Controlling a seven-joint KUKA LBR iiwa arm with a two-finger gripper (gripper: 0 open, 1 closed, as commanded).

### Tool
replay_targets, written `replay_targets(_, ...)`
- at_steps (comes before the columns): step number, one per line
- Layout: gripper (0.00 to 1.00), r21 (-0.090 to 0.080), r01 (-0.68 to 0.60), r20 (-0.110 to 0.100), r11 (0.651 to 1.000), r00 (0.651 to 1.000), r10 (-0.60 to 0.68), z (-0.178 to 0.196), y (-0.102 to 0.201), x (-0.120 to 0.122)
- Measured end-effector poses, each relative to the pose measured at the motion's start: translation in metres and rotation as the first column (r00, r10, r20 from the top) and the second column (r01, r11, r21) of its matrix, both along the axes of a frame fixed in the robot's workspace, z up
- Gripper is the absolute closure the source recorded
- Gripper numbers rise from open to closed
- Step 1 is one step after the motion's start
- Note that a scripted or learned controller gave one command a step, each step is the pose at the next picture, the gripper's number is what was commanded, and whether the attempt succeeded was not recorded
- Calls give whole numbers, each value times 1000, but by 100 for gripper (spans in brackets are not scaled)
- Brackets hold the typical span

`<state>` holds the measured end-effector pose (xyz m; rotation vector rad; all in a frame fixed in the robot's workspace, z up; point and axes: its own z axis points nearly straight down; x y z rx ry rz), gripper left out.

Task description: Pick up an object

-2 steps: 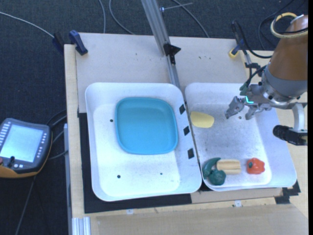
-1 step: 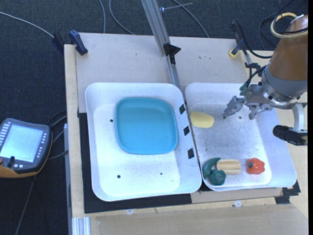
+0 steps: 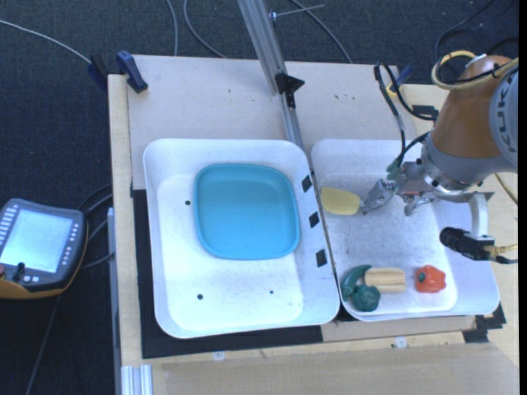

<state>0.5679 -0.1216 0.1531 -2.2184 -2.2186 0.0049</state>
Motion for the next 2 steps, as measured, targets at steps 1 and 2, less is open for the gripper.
replay_targets(1, 0, 0, 0, 1, 1000, 1000, 0, -52, 0, -1)
replay_targets(2, 100, 0, 0, 7, 1000, 1000, 0, -39, 0, 0)
